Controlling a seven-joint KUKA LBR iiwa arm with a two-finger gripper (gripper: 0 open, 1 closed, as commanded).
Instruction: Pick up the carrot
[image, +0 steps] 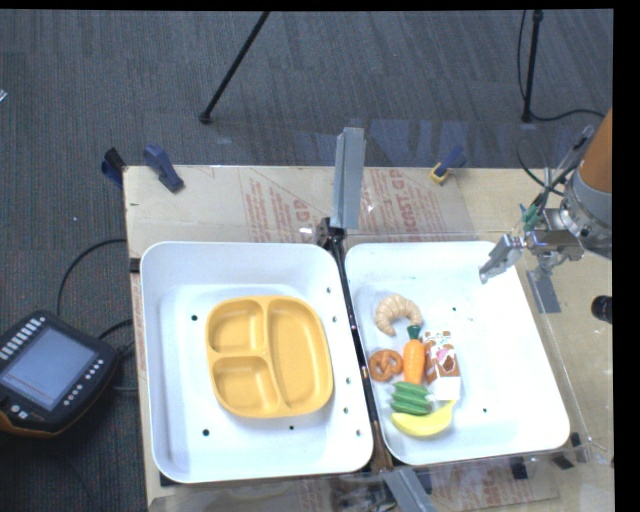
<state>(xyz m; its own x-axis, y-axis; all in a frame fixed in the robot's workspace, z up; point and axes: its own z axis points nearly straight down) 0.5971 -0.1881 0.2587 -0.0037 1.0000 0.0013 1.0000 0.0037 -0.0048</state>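
two bins sit side by side on the bench (250, 205). the left bin (165, 300) holds a divided tray (268, 357) at its centre. in the right bin (520, 390), a cluster lies left of centre: carrot (413, 361) in the middle, croissant (397, 312) at 12 o'clock, pretzel (384, 364) at 9, packet (442, 362) at 3, pea pod (410, 398) and banana (424, 421) at 6. the gripper (518, 250) hangs over that bin's 1 o'clock corner.

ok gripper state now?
Gripper: cannot be told; it sits over the right bin's far right corner, apart from the carrot.
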